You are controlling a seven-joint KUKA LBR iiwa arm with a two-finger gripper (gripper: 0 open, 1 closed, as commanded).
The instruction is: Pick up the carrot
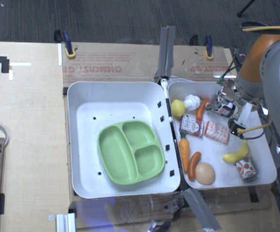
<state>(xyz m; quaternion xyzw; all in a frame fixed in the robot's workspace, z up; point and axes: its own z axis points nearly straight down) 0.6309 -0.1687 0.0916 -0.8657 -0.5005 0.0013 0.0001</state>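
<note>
At the near edge of the right bin (268, 175) lie a brown egg (204, 173), a small printed can (246, 168) and a banana (237, 153), with a red-orange sausage (194, 164) just beside the egg. A little farther in, along the bin's left wall, lies the carrot (184, 150), orange with a green top, pointing toward the near edge, close to the sausage and just below a small printed packet (191, 126). A second packet (217, 132) sits to the right of that. Farther back are a lemon (178, 108), a white crumpled thing (192, 101) and another orange-red sausage (202, 108). The left bin (77, 129) holds a green divided plate (131, 152). The gripper (225, 104) hovers over the far right part of the right bin, well apart from the carrot; whether it is open or closed cannot be told, and nothing shows in its grasp. The pick appears to be at the approach stage. The next move calls for travelling left and nearward across the bin, aligning across the carrot's narrow width, and descending without catching the wall, packet or sausage.
</note>
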